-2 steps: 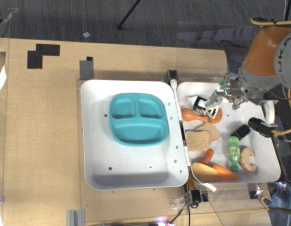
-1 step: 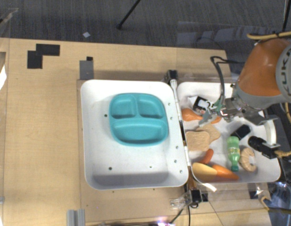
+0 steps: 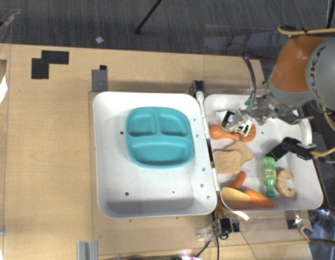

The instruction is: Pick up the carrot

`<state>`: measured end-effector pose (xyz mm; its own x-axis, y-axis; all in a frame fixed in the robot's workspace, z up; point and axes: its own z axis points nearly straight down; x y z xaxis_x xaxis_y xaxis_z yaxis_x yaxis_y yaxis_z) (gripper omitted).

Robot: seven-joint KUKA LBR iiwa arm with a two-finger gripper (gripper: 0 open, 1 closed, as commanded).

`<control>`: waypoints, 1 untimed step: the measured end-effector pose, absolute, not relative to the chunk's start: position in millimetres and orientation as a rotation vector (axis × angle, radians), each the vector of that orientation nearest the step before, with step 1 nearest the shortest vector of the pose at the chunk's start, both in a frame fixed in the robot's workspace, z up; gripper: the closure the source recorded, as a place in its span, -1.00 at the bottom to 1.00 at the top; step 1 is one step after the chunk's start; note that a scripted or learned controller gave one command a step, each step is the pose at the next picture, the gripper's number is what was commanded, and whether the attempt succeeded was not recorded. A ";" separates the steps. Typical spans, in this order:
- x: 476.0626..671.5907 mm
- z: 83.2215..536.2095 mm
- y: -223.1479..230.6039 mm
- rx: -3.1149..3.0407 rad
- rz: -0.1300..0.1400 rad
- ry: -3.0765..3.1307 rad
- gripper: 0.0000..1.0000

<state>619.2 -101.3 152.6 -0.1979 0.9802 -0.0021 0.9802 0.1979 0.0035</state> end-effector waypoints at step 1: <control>538.9 186.4 -65.5 1.941 0.007 2.465 -1.00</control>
<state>538.9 -65.5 186.4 -0.2346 0.9721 -0.0009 0.9721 0.2346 0.0061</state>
